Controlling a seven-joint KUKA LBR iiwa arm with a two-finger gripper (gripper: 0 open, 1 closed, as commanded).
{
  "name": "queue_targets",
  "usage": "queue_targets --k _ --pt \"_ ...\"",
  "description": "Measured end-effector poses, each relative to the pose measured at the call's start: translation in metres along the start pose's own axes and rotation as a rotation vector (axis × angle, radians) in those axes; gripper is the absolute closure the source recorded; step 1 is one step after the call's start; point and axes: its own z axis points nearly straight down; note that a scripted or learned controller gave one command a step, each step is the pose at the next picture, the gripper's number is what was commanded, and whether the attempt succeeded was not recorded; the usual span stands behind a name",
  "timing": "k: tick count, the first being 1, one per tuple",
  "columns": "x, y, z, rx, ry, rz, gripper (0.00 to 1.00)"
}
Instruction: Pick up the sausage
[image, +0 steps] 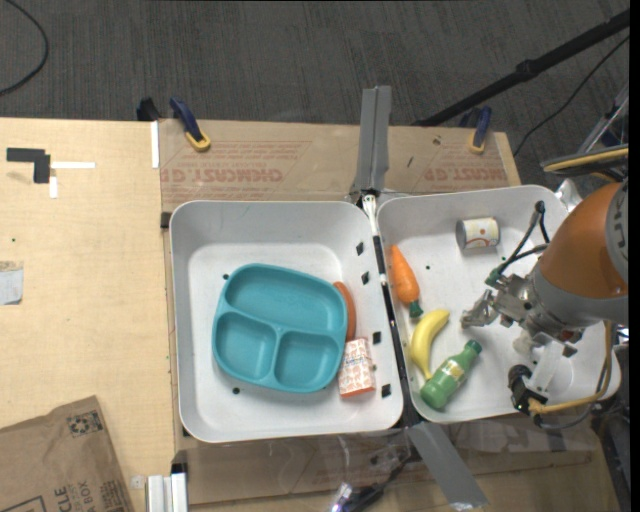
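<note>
A fixed overhead view shows two shallow white plastic bins side by side on a bench. In the left bin (190, 300) sits a teal plastic plate with three compartments (278, 328). The sausage, a slim reddish-orange toy link (347, 305), lies along the plate's right edge, touching it, partly tucked against the rim. Just below the sausage stands a small pink-and-white patterned carton (356, 369).

The right bin (440, 212) holds an orange toy carrot (403, 275), a yellow toy banana (428, 338), a green plastic bottle (449, 374) and a small white can lying on its side (478, 232).

The grey arm with its orange band reaches in from the right, and its two-finger gripper (478, 312) hangs over the right bin, near the banana and the bottle. Whether it is open or closed cannot be told from here. Nothing is visibly held.

Judging from this, the task is at an early stage: the sausage is not yet picked up. It lies well apart from the gripper, in the other bin, across the dividing wall.
</note>
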Motion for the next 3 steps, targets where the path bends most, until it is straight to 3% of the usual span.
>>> queue_targets --k 1,2,3 --pt "-0.012 0.005 -0.002 0.005 0.013 0.032 0.00" --pt "0.046 0.038 0.005 0.012 -0.006 0.364 0.00" --pt "0.015 0.130 0.001 0.003 0.000 0.511 0.00"
